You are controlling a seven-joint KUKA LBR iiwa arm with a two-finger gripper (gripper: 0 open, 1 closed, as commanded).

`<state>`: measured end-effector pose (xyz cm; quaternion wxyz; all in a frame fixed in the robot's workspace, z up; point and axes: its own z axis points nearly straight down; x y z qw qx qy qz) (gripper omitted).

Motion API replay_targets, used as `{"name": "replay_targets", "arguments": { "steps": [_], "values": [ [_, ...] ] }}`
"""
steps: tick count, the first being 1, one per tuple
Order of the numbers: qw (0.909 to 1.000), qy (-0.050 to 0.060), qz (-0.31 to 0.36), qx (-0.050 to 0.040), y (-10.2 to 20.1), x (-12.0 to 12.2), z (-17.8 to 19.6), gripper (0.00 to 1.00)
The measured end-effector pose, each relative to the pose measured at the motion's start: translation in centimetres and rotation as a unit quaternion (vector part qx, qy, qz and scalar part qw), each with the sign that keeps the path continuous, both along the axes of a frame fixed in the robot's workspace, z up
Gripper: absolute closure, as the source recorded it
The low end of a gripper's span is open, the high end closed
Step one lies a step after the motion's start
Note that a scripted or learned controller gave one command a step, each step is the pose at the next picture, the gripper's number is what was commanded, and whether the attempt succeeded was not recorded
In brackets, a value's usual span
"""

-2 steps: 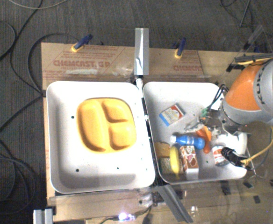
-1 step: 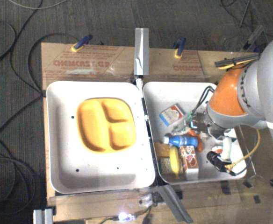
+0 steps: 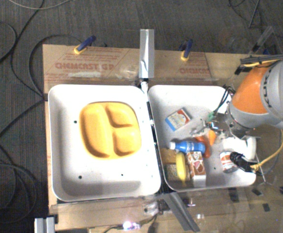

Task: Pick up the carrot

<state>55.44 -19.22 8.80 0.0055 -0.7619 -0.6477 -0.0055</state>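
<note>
Carrot [image 3: 211, 138] sits right of middle, squeezed by the bottle [image 3: 190, 146]; my gripper [image 3: 214, 128] hangs close; I cannot tell its state; I might grab the bottle instead.

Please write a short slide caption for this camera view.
KUKA arm's gripper reaches over the right bin beside the carrot; yellow tray in left bin.

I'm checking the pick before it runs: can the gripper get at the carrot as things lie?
Probably yes: the gripper is right at the carrot, but the blue bottle crowds it.
</note>
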Motion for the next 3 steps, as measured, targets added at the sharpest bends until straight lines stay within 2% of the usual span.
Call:
{"name": "replay_targets", "arguments": {
  "steps": [1, 2, 3],
  "values": [
    [1.0000, -0.002, 0.000, -0.0027, -0.1, 0.1, 0.9, 1.00],
    [0.9995, 0.002, 0.032, -0.0078, 0.4, -2.6, 9.5, 1.00],
    [0.9996, 0.003, -0.027, -0.0085, 1.3, -0.6, 1.3, 1.00]
  ]
}}
